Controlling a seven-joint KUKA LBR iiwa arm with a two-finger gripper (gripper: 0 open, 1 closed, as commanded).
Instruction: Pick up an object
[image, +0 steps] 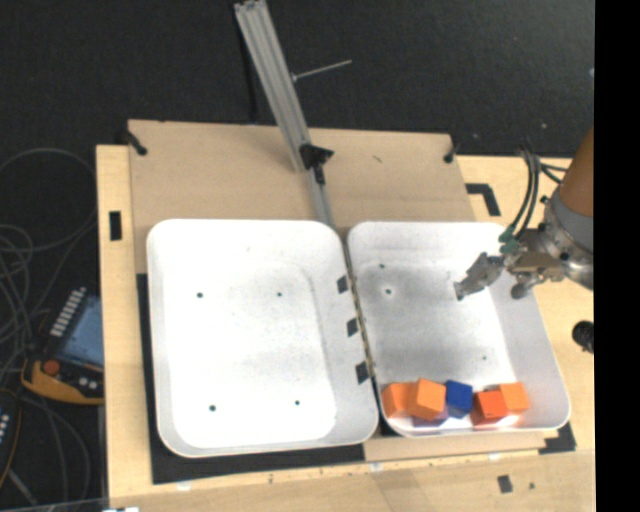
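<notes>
Presently, the candidate objects are a row of small blocks along the near wall of the right bin (520, 330). From left to right: an orange block (398, 398), a second orange block (430, 397) touching it and tilted, a blue block (459, 396), and an orange block pair (499, 402) at the right end. A purple sliver (428, 421) shows under the second orange block; what it belongs to cannot be told. All blocks rest on the bin floor, and none is between the fingers.

Gripper (492, 279): hangs over the far right part of the right bin, well apart from the blocks. Two dark fingers point left and toward the near side, one (474, 279) clearly ahead of the other with a gap between them; the fingers are spread and hold nothing. Grey wrist and cabling run off to the right, with an orange band (583, 165) at the frame edge.

Left bin (170, 330): white, shallow, touching the right bin along a shared middle seam fitted with small dark clips.

Bench (230, 165): a tan board under both bins. A grey metal rail (278, 85) runs aslant from the far edge toward the seam.

Floor, left of the bench: loose cables and a handheld pendant (72, 345) with an orange rim and blue screen.
</notes>
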